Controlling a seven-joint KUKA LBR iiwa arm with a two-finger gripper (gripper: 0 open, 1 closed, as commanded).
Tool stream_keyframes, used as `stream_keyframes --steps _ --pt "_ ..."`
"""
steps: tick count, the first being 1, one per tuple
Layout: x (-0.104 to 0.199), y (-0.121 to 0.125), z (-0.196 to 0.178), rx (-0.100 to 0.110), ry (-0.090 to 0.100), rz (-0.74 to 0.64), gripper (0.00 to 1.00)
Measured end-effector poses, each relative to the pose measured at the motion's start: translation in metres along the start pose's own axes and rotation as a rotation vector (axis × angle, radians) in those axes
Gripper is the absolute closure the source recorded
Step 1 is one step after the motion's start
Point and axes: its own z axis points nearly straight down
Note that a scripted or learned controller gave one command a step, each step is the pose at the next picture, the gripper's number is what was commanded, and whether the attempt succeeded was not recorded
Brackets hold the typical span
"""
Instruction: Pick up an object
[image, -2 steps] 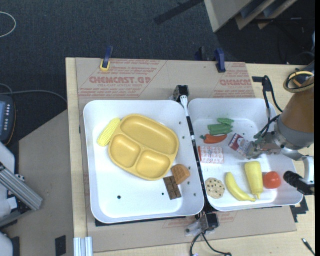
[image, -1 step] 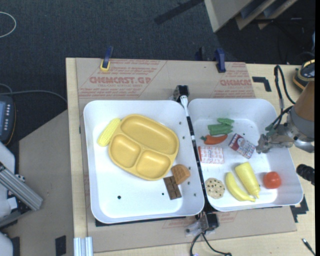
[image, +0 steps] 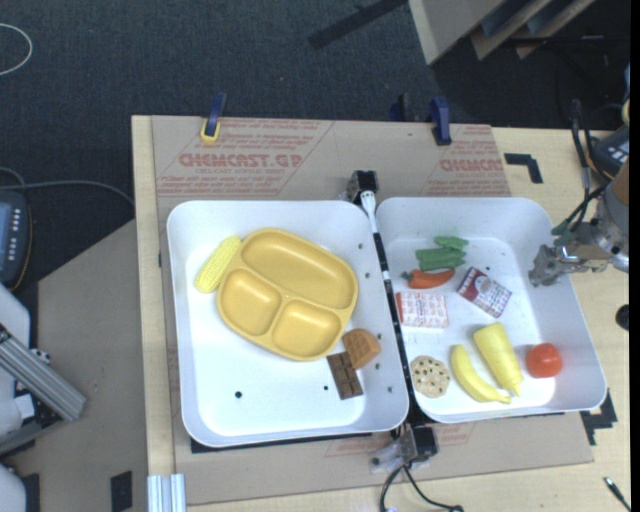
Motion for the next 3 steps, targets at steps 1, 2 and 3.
stream_keyframes --steps 1,2,3 --pt "0.0 0.001 -0.031 0.002 0.001 0.0 1.0" --pt "0.046 0.028 -0.041 0.002 0.003 -0.005 1.0" --pt "0.103 0.053 -0.038 0.003 0.004 -0.005 1.0"
